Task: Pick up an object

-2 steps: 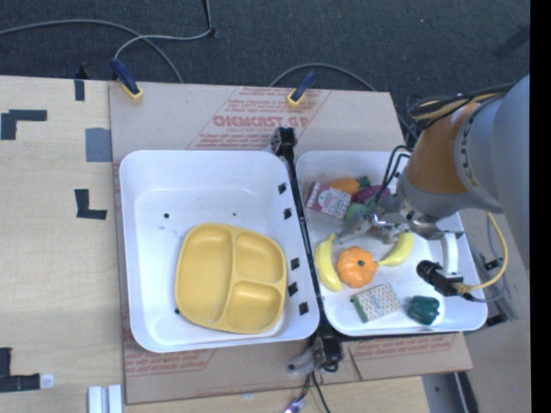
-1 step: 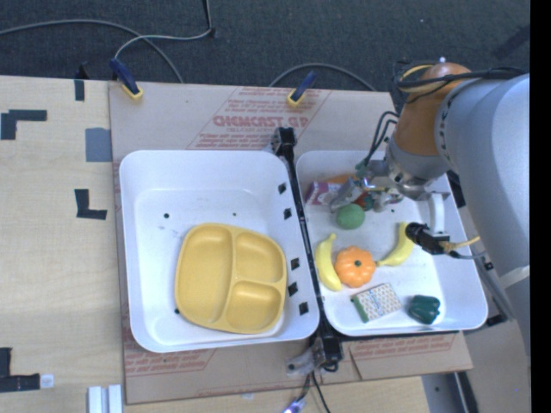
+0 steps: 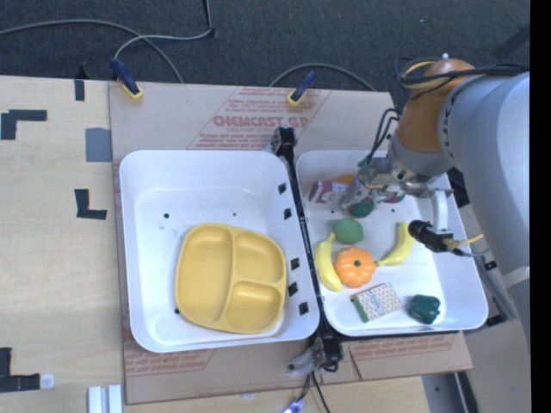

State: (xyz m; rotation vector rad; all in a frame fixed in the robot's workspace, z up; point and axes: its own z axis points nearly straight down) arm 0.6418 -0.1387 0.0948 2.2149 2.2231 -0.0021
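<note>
Two shallow white bins are set side by side on a cardboard sheet, which is held to the bench by clamps at its far edge, presumably so that nothing slides while the arm works. The left bin (image 3: pixel 138 231) is occupied by a yellow compartment tray (image 3: pixel 231 276), laid flat near its middle and well apart from the arm's reach at this moment. The right bin (image 3: pixel 456 308) is where the loose objects are gathered: a green round fruit (image 3: pixel 348 230), an orange pumpkin (image 3: pixel 355 267) just in front of it, a yellow banana (image 3: pixel 326 265) lying against the pumpkin's left side, a second banana (image 3: pixel 397 246) to the right, a patterned packet (image 3: pixel 376 302), a dark green piece (image 3: pixel 424 308) near the front right corner, and a red-and-white packet (image 3: pixel 325 191) at the back. The gripper (image 3: pixel 366 198) is lowered into the back of this bin, above a small dark green object (image 3: pixel 362 206) that lies just beyond the green round fruit, which is judged to be the intended pick. Whether that object is actually gripped, or how the hand is set, cannot be told, as the tip is masked by the wrist hardware.
</note>
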